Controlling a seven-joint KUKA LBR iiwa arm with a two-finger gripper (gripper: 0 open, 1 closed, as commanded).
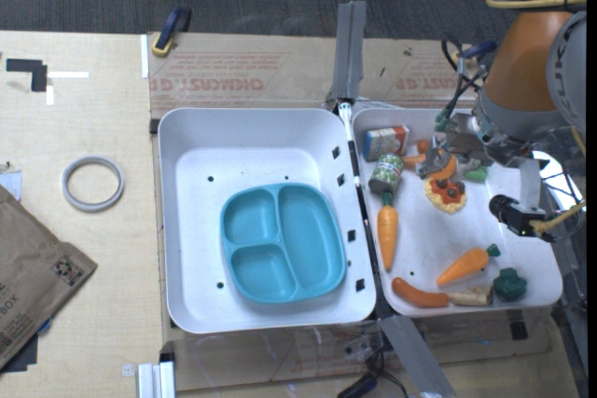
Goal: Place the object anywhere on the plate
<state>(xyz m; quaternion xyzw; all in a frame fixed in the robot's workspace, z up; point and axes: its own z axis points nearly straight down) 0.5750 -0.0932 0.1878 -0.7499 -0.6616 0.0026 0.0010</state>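
A blue three-compartment plate lies in the left white bin with nothing on it. The right bin holds several toy foods. My gripper reaches down into the back of that bin, just above a small pizza-like toy with red and dark toppings. An orange piece sits right at the gripper's tip, and whether it is held is unclear. The arm's orange band rises at the upper right.
Also in the right bin are a blue-and-white carton, a green can, two carrots, a red sausage and a broccoli. A tape ring lies on the bench at left.
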